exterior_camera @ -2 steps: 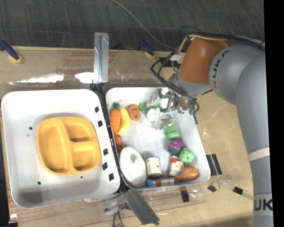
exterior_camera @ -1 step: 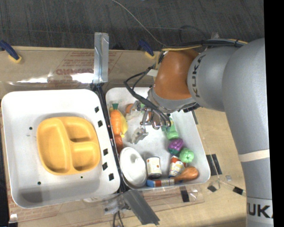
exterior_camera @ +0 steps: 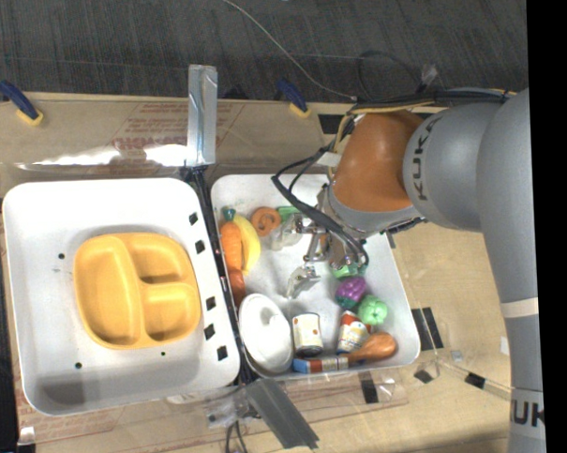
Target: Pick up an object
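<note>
Gripper [exterior_camera: 305, 278] hangs mid-frame over right bin [exterior_camera: 399, 291], fingers apart and gripping nothing; pickup not yet done

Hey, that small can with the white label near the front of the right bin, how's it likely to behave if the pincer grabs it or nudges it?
The small can looks rigid, so it probably won't deform. It seems to stand upright, so a sideways nudge might tip it, and then its round body could roll. It sits tight between the white bowl and a small bottle, so fingers may struggle to fit around it.
</note>
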`<state>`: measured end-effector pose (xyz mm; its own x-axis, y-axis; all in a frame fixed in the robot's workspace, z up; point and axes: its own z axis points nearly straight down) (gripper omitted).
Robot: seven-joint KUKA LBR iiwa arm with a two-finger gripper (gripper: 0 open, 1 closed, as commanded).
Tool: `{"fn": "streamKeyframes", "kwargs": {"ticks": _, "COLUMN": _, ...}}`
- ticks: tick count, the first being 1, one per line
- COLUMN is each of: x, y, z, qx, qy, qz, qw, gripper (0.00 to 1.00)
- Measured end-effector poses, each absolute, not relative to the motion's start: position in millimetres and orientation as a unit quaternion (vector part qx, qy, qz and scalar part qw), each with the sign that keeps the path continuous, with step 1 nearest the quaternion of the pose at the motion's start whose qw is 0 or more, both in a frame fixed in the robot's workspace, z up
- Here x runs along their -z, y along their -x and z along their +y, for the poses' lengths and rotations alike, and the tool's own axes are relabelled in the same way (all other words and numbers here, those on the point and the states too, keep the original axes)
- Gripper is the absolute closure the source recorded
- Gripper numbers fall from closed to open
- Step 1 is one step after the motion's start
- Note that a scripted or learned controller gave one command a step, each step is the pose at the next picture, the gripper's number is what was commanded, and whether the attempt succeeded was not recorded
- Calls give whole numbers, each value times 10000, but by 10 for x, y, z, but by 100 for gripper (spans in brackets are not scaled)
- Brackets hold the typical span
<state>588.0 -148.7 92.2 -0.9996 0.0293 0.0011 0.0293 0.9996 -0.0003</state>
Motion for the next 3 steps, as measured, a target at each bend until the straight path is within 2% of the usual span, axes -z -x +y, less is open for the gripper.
{"fn": "streamKeyframes", "kwargs": {"ticks": 1, "x": -1158, "y": -5741, "z": -1995, "qx": -5, "qy": 1334, "qz": -9911, "qw": -20, "gripper": 0}}
{"fn": "streamKeyframes", "kwargs": {"ticks": 2, "x": -938, "y": -5389, "z": -2078, "qx": 2, "qy": 1631, "qz": -9866, "qw": -23, "gripper": 0}}
{"fn": "streamKeyframes", "kwargs": {"ticks": 3, "x": -936, "y": -4801, "z": -2076, "qx": 7, "qy": 2323, "qz": -9726, "qw": -25, "gripper": 0}}
